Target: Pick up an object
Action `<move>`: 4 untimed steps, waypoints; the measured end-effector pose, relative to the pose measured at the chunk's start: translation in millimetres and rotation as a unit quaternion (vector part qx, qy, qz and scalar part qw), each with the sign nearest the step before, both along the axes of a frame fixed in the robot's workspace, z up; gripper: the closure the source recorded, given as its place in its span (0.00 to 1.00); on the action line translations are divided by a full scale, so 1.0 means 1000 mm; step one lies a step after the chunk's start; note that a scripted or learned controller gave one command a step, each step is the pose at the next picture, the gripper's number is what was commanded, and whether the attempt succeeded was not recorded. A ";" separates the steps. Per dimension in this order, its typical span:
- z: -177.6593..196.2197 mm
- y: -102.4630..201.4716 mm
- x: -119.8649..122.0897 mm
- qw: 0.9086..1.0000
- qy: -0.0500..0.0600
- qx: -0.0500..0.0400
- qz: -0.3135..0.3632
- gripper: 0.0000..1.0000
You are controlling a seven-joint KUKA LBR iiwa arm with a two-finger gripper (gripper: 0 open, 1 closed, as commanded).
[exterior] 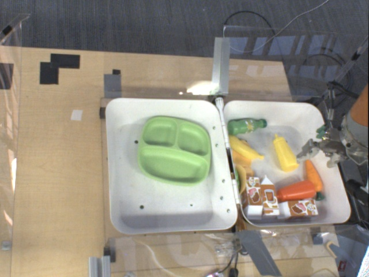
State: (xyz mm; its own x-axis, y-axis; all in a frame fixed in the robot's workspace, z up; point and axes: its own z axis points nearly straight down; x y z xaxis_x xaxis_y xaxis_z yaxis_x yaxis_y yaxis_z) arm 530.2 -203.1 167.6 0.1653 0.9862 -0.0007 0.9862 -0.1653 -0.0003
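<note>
Nearby, yellow bottle [285,153], carrot [313,175], crowded right bin [300,109], gripper [323,149]

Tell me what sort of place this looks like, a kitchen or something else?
Probably a robot lab test bench, not a kitchen: two white bins fixed to a wooden bench, toy food such as a green bottle and carrot, and a gripper reaching in.

Bright even overhead light; glare patch on bench [199,88]; focus slightly soft.
</note>
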 end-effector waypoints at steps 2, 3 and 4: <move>-0.081 0.009 0.099 0.994 0.008 0.005 -0.113 0.00; -0.074 0.009 0.098 0.994 0.012 0.004 -0.107 1.00; 0.028 0.064 0.104 0.998 -0.002 0.000 -0.059 1.00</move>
